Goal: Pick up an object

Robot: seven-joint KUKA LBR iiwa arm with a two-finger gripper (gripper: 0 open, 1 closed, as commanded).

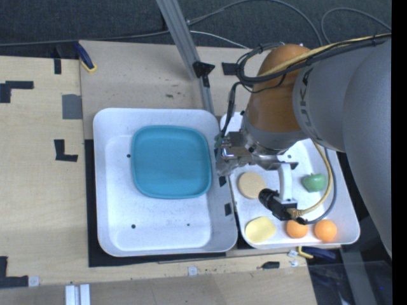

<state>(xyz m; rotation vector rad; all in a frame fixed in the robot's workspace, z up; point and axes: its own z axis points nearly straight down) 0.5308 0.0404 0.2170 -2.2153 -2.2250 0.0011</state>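
My gripper point(226, 156) hangs over the left edge of the right bin point(348, 232), close to the wall it shares with the left bin. A tan round disc point(250, 184) lies just right of and below the gripper. Further toward the front lie a pale yellow lump point(260, 229) and two orange balls point(296, 229) point(325, 230). A small green piece point(313, 182) rests at the bin's right side. Nothing can be seen held by the gripper.
The left bin point(114, 234) holds a blue square plate point(170, 161) in its upper half. A grey metal post point(184, 37) slants down from the top to the bins' back edge. The bulky arm point(343, 81) covers the right bin's rear part.
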